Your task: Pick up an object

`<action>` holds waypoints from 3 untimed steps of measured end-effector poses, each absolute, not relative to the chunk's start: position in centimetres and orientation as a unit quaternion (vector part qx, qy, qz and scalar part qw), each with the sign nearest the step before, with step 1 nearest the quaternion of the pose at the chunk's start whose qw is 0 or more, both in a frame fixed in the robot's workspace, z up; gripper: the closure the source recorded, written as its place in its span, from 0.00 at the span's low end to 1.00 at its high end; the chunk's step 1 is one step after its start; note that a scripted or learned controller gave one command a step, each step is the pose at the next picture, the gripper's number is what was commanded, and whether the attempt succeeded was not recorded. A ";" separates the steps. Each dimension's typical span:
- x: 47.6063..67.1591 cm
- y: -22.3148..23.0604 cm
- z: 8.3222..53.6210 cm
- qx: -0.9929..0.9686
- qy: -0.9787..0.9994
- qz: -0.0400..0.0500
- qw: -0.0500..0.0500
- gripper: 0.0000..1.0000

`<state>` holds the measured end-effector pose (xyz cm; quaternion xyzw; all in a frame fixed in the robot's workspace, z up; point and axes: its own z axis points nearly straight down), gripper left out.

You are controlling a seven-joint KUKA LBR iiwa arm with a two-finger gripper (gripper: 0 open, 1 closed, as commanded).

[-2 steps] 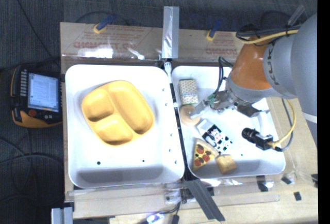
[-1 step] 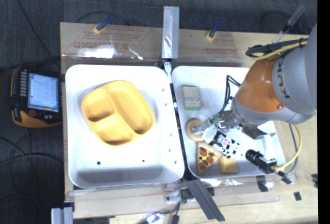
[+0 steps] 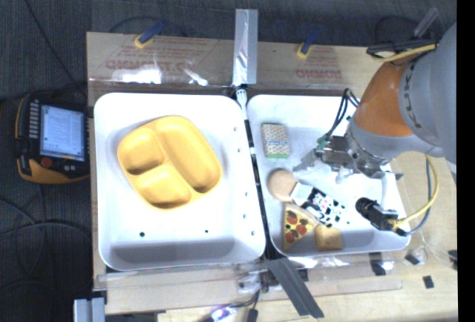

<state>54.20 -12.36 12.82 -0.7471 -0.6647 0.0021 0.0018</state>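
Note:
My gripper (image 3: 331,160) hangs over the middle of the right bin (image 3: 326,109), below the orange-banded wrist. Under and left of it lie several small objects. A tan round piece (image 3: 281,183) sits by the bin's left wall. A black-and-white spotted item (image 3: 323,207) lies just below the gripper. Toward the front are a toy pizza slice (image 3: 295,225) and a tan bread-like piece (image 3: 328,238). A green and yellow block (image 3: 275,139) rests at the bin's upper left, apart from the gripper. I see nothing held.
The left bin (image 3: 111,239) holds a yellow divided plate (image 3: 168,160). A divider ridge (image 3: 254,172) separates the bins. A handheld pendant (image 3: 53,136) lies left of the bench. A yellow cable (image 3: 423,213) loops near the right bin's right rim.

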 end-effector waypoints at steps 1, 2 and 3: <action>50.4 -11.0 9.6 -0.769 -0.639 -0.010 -0.013 0.00; 50.8 -10.8 10.8 -0.768 -0.641 -0.014 -0.013 1.00; 52.4 -16.9 17.9 -0.640 -0.768 0.002 0.001 1.00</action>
